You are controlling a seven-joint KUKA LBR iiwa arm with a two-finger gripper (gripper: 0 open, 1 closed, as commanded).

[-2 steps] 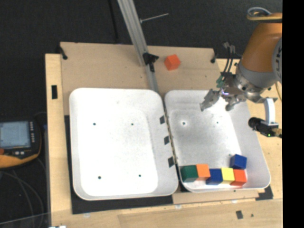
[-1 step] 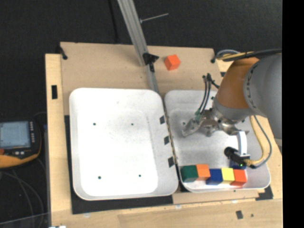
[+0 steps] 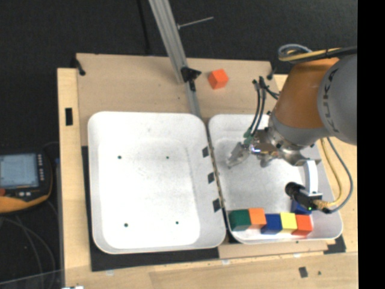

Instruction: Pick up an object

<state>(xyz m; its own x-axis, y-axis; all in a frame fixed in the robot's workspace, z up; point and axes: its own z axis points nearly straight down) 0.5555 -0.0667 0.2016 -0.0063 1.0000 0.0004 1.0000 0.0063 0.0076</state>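
Observation:
A row of blocks lies along the front wall of the right bin [image 3: 237,125]: a green block [image 3: 239,219], an orange block [image 3: 257,216], a blue block [image 3: 272,223], a yellow block [image 3: 289,221] and a red-orange block [image 3: 304,223]. My gripper [image 3: 248,150] hangs over the back half of this bin, well behind the blocks, with its fingers spread apart and nothing between them. The grey arm with its orange band reaches in from the right and hides part of the bin's right side.
The left bin [image 3: 150,179] sits beside the right one. A loose orange cube [image 3: 218,79] rests on the bench behind the bins. A slanted metal rail [image 3: 171,35] rises from the gap between the bins. A handheld device [image 3: 21,176] lies off the bench at left.

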